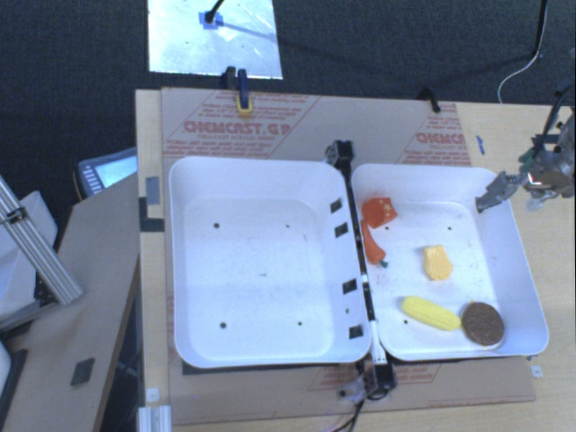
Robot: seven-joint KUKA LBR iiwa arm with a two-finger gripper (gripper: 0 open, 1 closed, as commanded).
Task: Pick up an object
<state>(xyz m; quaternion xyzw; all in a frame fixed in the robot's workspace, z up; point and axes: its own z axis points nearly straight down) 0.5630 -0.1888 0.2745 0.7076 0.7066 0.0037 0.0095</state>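
The gripper (515, 184) is hovering above the right bin (513, 241) at its far right edge; whether its claw is spread or pressed together cannot be told (nothing is showing between the fingers). Inside are lying an orange piece (377, 211), a yellow block (437, 263), a corn cob (431, 313) and a brown disc (483, 323) at the near right corner.

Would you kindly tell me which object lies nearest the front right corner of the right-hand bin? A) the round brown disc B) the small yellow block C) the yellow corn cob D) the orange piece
A: the round brown disc sits in that corner of the right-hand bin, just right of the corn cob; the yellow block and orange piece lie farther back.
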